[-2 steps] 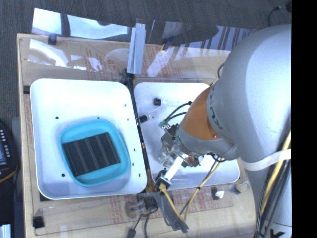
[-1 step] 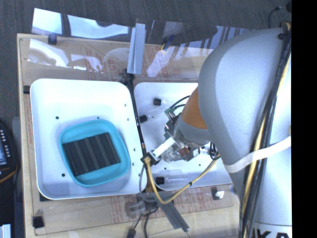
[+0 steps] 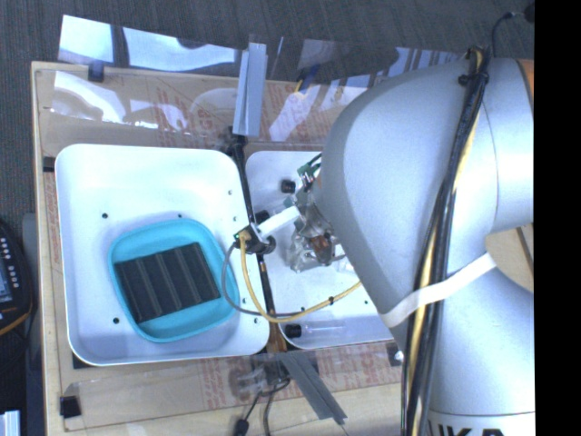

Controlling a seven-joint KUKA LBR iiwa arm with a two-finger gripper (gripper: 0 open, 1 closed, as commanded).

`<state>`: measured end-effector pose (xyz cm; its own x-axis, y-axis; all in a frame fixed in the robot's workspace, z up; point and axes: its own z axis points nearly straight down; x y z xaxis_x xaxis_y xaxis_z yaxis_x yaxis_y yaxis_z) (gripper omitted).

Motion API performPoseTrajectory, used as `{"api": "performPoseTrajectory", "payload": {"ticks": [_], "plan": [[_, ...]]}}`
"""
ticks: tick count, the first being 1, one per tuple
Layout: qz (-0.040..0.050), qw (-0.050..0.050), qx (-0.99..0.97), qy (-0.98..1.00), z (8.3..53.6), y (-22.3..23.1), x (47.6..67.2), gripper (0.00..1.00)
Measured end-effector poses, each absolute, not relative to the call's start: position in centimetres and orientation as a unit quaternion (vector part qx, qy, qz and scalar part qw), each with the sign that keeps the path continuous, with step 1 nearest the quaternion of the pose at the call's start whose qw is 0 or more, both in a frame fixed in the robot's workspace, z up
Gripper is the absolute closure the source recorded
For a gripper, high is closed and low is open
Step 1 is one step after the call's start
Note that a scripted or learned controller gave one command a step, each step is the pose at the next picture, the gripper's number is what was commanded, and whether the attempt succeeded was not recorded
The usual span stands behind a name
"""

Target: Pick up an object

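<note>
Two shallow white bins side by side on a pale wooden bench, smooth moulded plastic with rounded corners. In the left bin, one object: a turquoise tray, rounded rectangle, glossy rim, dark ribbed insert of four parallel strips across its middle, lying toward the near right corner and turned a little askew. Right bin largely covered by the grey arm, a broad matte rounded shell reaching in from the right, black cable and a white strap running down its side. Gripper low over the middle of the right bin, a cluster of metallic parts below the arm; opening of the tool impossible to tell, nothing visibly held. One yellow hose looping from the divider between the bins across the near part of the right bin. One clear tube-like piece lying along the right bin's near edge. Crinkled transparent sheeting along the far side of the bench.
</note>
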<state>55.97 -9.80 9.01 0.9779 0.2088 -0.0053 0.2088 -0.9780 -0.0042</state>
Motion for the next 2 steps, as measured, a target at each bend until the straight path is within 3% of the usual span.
{"api": "performPoseTrajectory", "payload": {"ticks": [1,2], "plan": [[0.0007,0.001,-0.994,-0.106,19.2,-0.7,59.4,1.0],[0.0036,0.002,-0.993,-0.114,19.0,-0.3,57.4,1.0]]}}
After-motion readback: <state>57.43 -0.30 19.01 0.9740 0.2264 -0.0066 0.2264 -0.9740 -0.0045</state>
